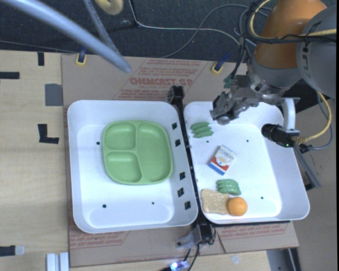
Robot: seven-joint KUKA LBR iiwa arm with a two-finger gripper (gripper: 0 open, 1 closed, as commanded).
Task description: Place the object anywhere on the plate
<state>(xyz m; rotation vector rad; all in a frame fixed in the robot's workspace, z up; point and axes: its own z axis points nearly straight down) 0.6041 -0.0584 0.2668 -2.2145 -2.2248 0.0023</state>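
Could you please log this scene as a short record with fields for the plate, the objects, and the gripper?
plate: green, three compartments, nothing on it, in the left bin
left bin: white, holds the plate
right bin: white, holds the loose objects
pea pod: green, near the right bin's back left corner
carton: small, white with red and blue, mid-bin
green toy: in front of the carton
bread: front left of the right bin
orange: touching the bread
gripper: above the right bin's back edge, close to the pea pod
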